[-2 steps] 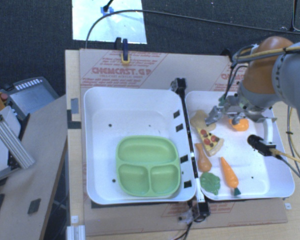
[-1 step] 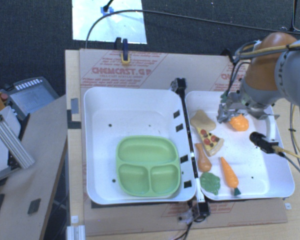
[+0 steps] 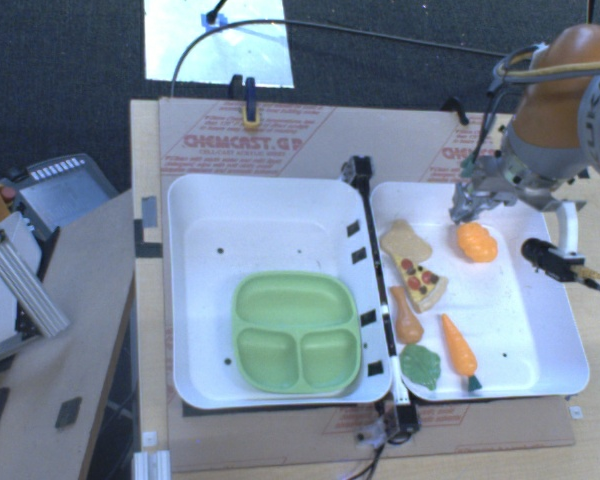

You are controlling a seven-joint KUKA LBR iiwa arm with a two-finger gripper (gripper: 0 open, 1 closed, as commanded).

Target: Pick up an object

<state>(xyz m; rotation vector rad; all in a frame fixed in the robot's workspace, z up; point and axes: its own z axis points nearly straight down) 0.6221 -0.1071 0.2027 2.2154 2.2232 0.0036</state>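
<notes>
The gripper [image 3: 467, 208] hangs in the upper part of the right bin [image 3: 570, 343], just above and left of an orange toy fruit [image 3: 477, 242]; I cannot tell if it is grabbing anything. Lower down lie a pizza slice [image 3: 421, 283], a carrot [image 3: 458, 345] and broccoli [image 3: 420, 367]. A green plate [image 3: 296, 331] sits in the left bin [image 3: 195, 268].

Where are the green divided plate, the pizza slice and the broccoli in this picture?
green divided plate [image 3: 296, 296]: camera view, on its upper, largest compartment.
pizza slice [image 3: 421, 283]: camera view, on the topping side near the middle.
broccoli [image 3: 420, 367]: camera view, on the green head.
</notes>
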